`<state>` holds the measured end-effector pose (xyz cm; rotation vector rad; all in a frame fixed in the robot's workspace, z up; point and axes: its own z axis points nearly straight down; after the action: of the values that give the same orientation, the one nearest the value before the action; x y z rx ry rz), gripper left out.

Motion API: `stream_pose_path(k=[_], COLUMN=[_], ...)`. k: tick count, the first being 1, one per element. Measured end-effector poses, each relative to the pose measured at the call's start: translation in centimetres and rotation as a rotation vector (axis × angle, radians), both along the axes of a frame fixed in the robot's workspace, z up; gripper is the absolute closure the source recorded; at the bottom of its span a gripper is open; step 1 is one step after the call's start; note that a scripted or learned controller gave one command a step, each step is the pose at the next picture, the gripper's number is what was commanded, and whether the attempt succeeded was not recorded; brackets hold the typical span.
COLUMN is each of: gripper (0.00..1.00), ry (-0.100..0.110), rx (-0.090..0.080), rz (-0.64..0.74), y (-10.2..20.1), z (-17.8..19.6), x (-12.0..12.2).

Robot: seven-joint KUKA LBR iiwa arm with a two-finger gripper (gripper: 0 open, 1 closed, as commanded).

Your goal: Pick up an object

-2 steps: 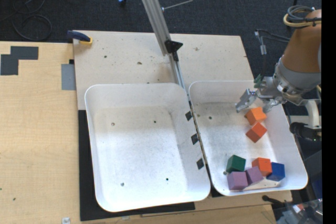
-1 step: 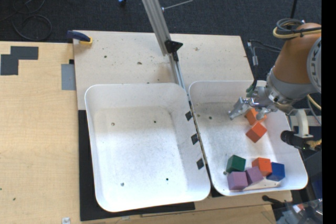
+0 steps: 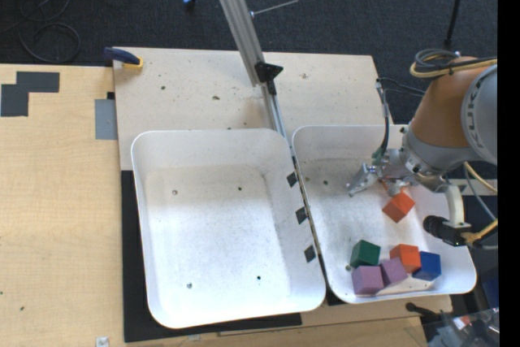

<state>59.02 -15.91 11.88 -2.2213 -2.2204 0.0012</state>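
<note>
- The gripper sits low in the right bin, in its far half, reaching in from the right.
- An orange block lies just near and to the right of the gripper, below the wrist — not between the fingers. Whether it touches the wrist housing or hangs off the floor cannot be told.
- The fingers point left toward the bin's bare middle; they show as a small grey metal shape, too blurred to say whether they are spread or pressed together. Nothing can be seen between them.
- The other blocks cluster in the near right corner of the same bin, well apart from the gripper: a green block, two purple blocks side by side, a second orange block and a blue block touching it on the right.
- The left bin holds only dark specks.
- The arm — orange band and grey shell — is cut off at the right, and its bulk hides the right bin's far right corner.
- A tilted metal pole crosses the bench beyond the bins.
</note>
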Motion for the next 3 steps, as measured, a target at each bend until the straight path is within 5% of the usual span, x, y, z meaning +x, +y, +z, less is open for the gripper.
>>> stream_pose_path(k=[1,3], gripper=[1.0,1.0], ry=[0.002,-0.005], rx=[0.001,-0.001], rz=[-0.006,0.001], y=[-0.2,0.2], z=[1.1,12.5], x=[-0.1,-0.1])
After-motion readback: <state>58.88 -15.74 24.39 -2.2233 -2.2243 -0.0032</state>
